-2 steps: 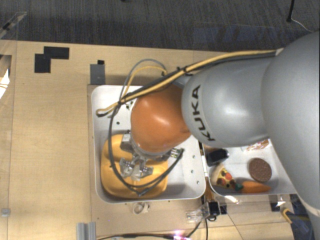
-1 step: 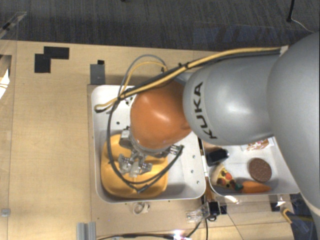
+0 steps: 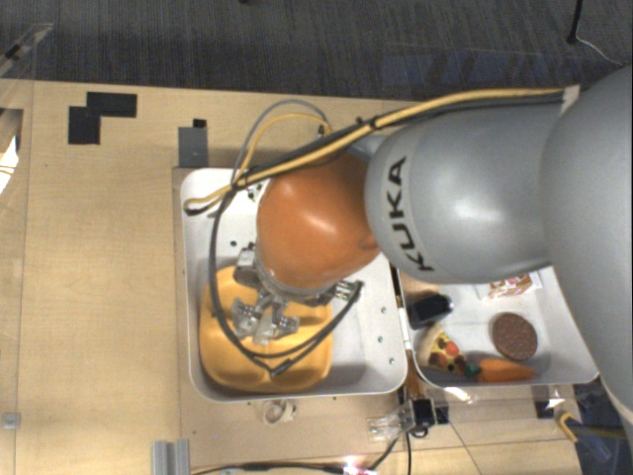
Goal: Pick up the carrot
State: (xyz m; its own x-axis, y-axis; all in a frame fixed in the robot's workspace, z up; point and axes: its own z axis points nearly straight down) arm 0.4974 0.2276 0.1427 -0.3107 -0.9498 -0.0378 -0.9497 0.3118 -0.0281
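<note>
A: While my arm [image 3: 475, 196] reaches in from the bench's right edge, where does my gripper [image 3: 262, 320] sit?

B: Low over the left bin [image 3: 193, 265], near its front left corner, above a yellow cloth [image 3: 223, 349] that lies on the bin floor. Cables [image 3: 227, 181] loop from the wrist across the bin's back edge.

A: And what are its tips doing?

B: I cannot tell. The orange band [image 3: 312, 231] and the wrist hide most of it from above, and nothing can be seen held there.

A: Where is the carrot [image 3: 504, 370]?

B: In the right bin [image 3: 584, 374], along its front edge, lying flat. It is well apart from the gripper, with the wall between the bins in the way. Just beside it sit a brown disc [image 3: 515, 335], a small bowl [image 3: 445, 354] of mixed bits and a black item [image 3: 428, 310].

A: So why am I over the cloth?

B: My guess is the carrot has not been approached yet. I judge the next move must lift clear of the left bin and cross to the right bin's front edge.
</note>
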